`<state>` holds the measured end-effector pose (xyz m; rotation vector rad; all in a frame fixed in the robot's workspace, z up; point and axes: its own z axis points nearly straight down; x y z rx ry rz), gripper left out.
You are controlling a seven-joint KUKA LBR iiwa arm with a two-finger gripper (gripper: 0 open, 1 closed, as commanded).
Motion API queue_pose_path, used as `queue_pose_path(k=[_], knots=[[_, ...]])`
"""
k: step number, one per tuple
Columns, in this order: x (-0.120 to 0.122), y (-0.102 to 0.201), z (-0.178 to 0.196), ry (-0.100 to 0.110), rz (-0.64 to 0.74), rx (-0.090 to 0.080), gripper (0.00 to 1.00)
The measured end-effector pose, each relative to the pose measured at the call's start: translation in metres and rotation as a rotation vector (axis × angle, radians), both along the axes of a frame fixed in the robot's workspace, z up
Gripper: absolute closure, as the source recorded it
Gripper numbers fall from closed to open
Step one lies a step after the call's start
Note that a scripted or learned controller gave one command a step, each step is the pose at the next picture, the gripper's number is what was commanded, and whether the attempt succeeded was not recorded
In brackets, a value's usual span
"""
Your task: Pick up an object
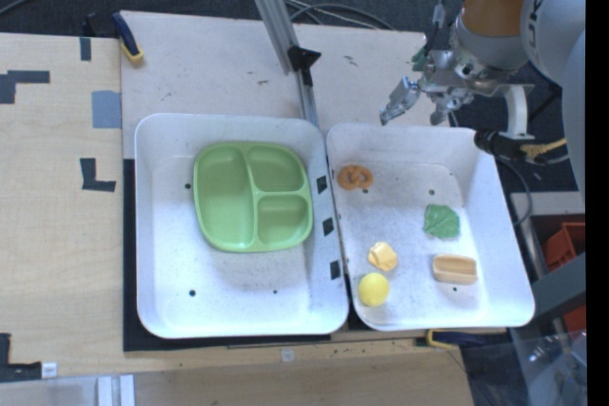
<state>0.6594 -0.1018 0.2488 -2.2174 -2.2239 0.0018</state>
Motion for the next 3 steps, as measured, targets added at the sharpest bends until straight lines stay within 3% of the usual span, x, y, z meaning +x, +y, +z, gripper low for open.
queue_pose_path(k=[1, 3], knots=[[0.000, 0.000, 0.000, 0.000, 0.000, 0.000, 0.00], [-0.001, -0.008, -0.113, 0.005, -0.002, -0.001, 0.00]])
